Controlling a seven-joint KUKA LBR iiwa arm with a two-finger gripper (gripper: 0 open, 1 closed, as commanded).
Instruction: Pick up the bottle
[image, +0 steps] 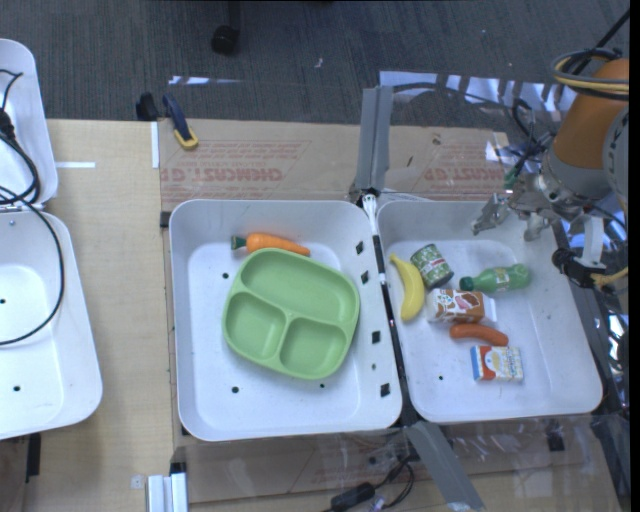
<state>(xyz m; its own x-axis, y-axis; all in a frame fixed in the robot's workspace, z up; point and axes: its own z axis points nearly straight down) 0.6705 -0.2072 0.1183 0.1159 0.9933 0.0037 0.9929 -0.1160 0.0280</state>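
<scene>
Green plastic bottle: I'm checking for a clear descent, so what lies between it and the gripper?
In the camera view, only bare white bin floor lies between the gripper and the green plastic bottle lying on its side.

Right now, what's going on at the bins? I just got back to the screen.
The arm's gripper hovers over the back edge of the right bin, holding nothing. The green bottle lies on its side in that bin, untouched, beside a can, a banana, a small carton, a sausage and a packet. The left bin holds a green plate and a carrot.
</scene>
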